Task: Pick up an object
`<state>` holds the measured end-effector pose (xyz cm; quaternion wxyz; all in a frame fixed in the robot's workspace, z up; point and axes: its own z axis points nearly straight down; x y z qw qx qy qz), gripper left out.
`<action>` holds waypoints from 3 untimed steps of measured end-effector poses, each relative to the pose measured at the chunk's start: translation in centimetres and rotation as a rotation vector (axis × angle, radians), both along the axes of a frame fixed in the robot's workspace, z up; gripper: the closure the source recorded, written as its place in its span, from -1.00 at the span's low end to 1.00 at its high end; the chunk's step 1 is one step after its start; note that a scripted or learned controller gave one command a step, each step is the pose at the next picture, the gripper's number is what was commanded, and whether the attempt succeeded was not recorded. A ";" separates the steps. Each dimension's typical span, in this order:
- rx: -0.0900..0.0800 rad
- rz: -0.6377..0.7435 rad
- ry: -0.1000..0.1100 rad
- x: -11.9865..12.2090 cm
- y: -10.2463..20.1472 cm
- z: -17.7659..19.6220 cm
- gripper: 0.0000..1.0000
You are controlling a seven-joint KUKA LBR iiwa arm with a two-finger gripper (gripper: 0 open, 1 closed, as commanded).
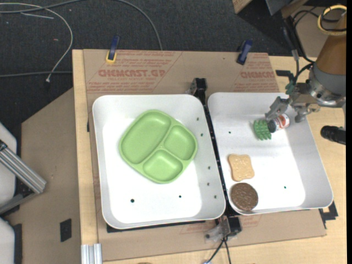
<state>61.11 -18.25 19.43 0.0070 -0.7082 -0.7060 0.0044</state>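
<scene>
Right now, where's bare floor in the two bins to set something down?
Left bin: bare strip in front of the green plate. Right bin: bare patch right of the toast and cookie. Crowded at the back, around the end effector and green toy.

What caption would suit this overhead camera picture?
Robot gripper poised over a green toy in the right bin; green divided plate sits left.

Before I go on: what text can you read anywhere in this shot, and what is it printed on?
"CHEMCAST GP": red print on the cardboard sheet behind the left bin, last letters uncertain.
The same red print repeats on the cardboard behind the right bin; too blurred to read there.
No readable marks on the green plate or on the items in the right bin.
</scene>
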 end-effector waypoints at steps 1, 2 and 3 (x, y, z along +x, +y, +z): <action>-0.003 0.003 -0.015 0.3 0.1 0.9 -1.00; -0.002 0.003 -0.011 0.2 -0.2 -3.3 -1.00; -0.002 0.005 -0.012 0.9 0.0 -9.2 -1.00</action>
